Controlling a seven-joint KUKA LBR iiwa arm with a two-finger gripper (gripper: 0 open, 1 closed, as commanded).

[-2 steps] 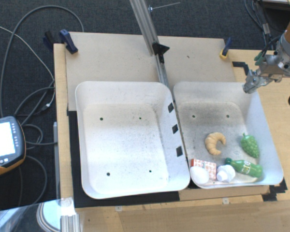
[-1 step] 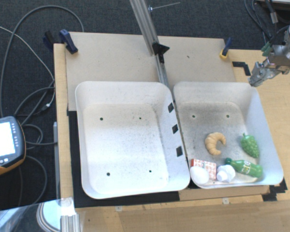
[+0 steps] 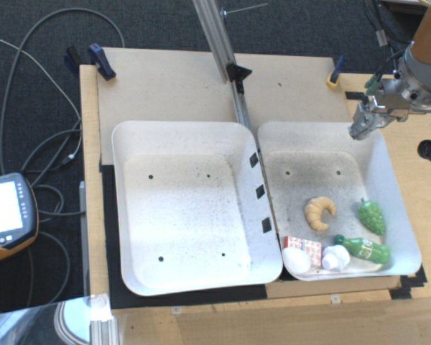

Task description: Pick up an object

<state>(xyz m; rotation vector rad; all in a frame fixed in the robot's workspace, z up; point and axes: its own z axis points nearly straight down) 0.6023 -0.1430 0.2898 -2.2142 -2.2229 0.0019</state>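
**A:** What lies nearest the camera?

**B:** Along the near edge of the right bin (image 3: 388, 165), a small cluster: a red-and-white carton (image 3: 302, 247) touching a white rounded object (image 3: 296, 261), then a green bottle (image 3: 362, 249) on its side with its white cap pointing left. Just behind the bottle sits a green knobbly toy, perhaps grapes (image 3: 371, 216). A toy croissant (image 3: 320, 213) lies apart from the rest, toward the bin's middle.

**A:** Which would be easiest to lift?

**B:** Likely the croissant — it looks light, rigid plastic, with room around it. Taking it across the thick middle of the curve seems safest; the tapered ends may slip. The bottle looks smooth and could roll.

**A:** And further back?

**B:** The left bin (image 3: 129, 149) sits beside the right one. The gripper (image 3: 360, 126) hangs over the right bin's far corner, well apart from every object — whether it is wide or narrow, I cannot tell.
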